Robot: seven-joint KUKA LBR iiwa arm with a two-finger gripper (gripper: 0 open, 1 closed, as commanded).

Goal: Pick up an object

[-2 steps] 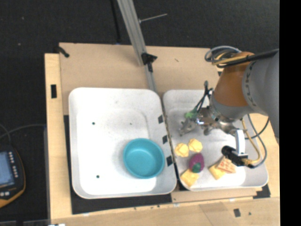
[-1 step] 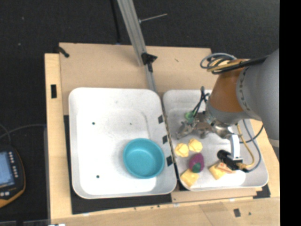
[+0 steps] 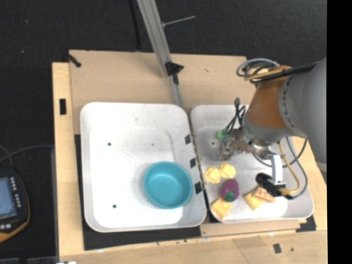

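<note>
1. Reaching in from the right, the grey arm's gripper (image 3: pixel 228 147) hangs low over the right white bin (image 3: pixel 209 120).
2. Whether its jaws are parted or closed, I cannot tell.
3. Two small yellow blocks (image 3: pixel 220 173) lie just below it, apart from it, beside a purple rounded toy (image 3: pixel 230 190).
4. A blue round bowl (image 3: pixel 168 184) sits in the left white bin (image 3: pixel 110 125).

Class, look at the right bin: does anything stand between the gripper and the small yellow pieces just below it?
Nothing visible does. The gripper hangs in the right white bin, just above the yellow pieces, with bare bin floor between them. The purple object lies beyond them.
</note>
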